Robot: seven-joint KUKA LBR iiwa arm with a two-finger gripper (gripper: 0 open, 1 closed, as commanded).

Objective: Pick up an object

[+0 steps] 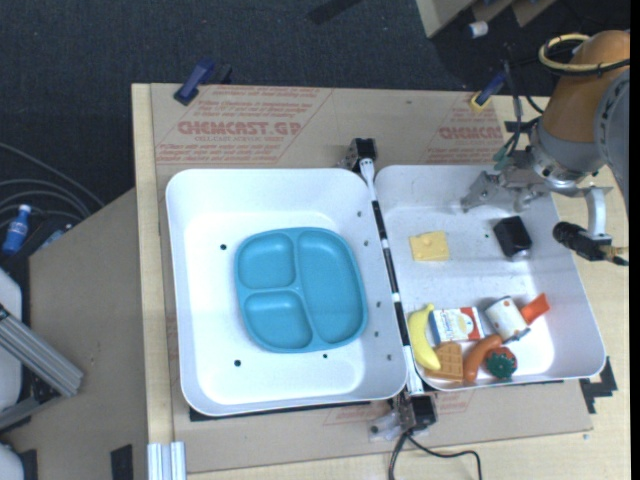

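Arm: it enters from the right, its orange band at the top right corner, the wrist over the far right part of the right bin [570, 363].
Gripper: the gripper [500, 190] hangs low over the far end of the right bin; whether it is released or clenched cannot be told, and nothing is seen between its tips.
Black block: a small black object [512, 236] lies just nearward of the gripper, apart from it.
Yellow piece: a flat yellow square [430, 247] lies nearward and to the left of the gripper.
Pile: a banana [424, 340], a small carton [458, 324], a white and orange bottle [510, 314] and a carrot [490, 353] crowd the bin's near end, well apart from the gripper.
Left bin: the left bin [200, 268] holds a blue divided plate [298, 288], far left of the gripper.
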